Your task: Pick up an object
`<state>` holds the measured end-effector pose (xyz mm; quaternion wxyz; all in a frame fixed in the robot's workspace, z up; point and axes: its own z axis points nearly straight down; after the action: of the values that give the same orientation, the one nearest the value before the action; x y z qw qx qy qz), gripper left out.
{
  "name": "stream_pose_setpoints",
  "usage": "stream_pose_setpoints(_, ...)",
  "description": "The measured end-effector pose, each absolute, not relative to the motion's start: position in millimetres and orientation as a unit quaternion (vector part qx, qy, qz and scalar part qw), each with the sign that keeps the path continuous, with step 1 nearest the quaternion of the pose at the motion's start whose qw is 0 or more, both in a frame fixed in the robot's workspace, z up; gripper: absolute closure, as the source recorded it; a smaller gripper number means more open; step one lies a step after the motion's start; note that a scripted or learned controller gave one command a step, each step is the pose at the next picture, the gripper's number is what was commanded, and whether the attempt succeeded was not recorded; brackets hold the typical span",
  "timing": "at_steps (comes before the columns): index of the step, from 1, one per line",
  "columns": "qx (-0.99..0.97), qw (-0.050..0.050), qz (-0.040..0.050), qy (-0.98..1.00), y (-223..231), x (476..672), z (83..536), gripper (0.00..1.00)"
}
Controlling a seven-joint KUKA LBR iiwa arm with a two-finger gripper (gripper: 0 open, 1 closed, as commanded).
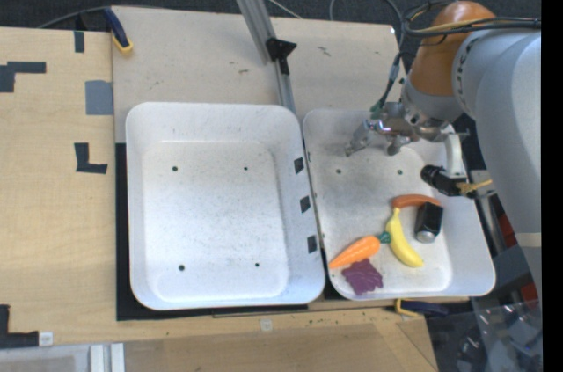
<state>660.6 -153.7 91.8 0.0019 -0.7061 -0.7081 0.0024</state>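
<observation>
In the right bin [352, 186], several toy items lie in the near right corner: an orange carrot [354, 251], a yellow banana [403, 244], a purple grape bunch [362, 276], a black can [428, 221] and a thin red-orange piece [416, 200]. My gripper [376, 142] hangs over the far part of this bin, well behind those items. Its fingers are spread open, and nothing is between them.
The left bin [211, 203] sits beside the right one, with their rims meeting in the middle. A slanted metal pole [255, 1] rises from behind the bins. Cables [369, 1] loop near the arm's orange band [440, 54].
</observation>
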Motion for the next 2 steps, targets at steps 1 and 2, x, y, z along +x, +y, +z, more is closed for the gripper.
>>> stream_pose_setpoints(1, -0.706, 0.0, 0.0009, -0.708, -153, 662.1, 106, 1.0)
stream_pose_setpoints(2, -0.707, -0.002, -0.0013, -0.707, -153, 654.8, 165, 1.0)
